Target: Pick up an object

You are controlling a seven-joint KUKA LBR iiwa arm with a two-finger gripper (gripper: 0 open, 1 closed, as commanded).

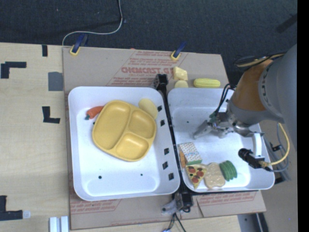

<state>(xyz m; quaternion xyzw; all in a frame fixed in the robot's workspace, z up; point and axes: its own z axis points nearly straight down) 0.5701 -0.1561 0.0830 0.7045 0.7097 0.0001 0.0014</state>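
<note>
My gripper hangs low over the middle of the right bin, above bare white floor and reaching left from the grey and orange arm. Nothing shows in its grasp. Along the bin's front lie a small patterned box, a pizza slice, a pale cookie and a green ridged piece. The box is the closest of these, a short way in front of and left of the gripper.
The left bin holds a yellow divided plate, an orange carrot at its left rim and a pale yellow fruit. Behind the bins on the cardboard lie a cheese wedge and a corn cob.
</note>
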